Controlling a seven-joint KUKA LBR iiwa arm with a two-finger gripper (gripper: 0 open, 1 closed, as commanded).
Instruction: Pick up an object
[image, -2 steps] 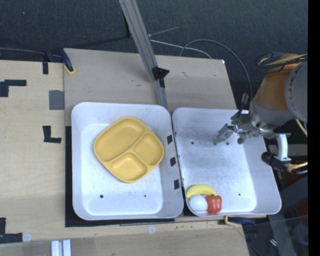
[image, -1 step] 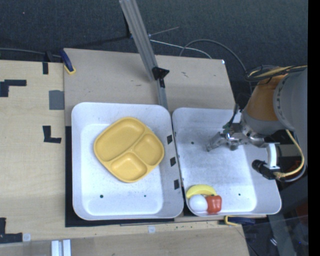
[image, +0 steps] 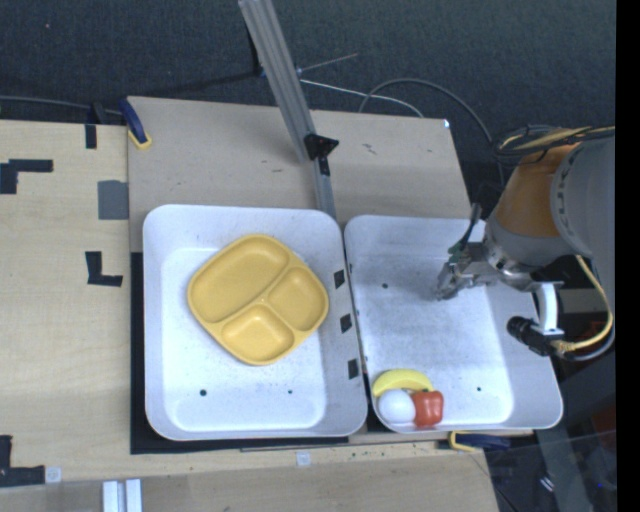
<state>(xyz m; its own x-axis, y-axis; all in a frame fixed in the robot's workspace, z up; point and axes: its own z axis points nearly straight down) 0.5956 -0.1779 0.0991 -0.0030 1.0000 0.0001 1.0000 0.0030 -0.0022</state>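
The hand (image: 450, 280), grip state unclear, hovers up-frame of the yellow, white and red toys (image: 408, 398) lying below-left.

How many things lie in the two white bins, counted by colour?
Yellow: 2, the divided plate in the left bin and a small yellow piece in the right bin
White: 1, a ball
Red: 1, a small piece
Total: 4
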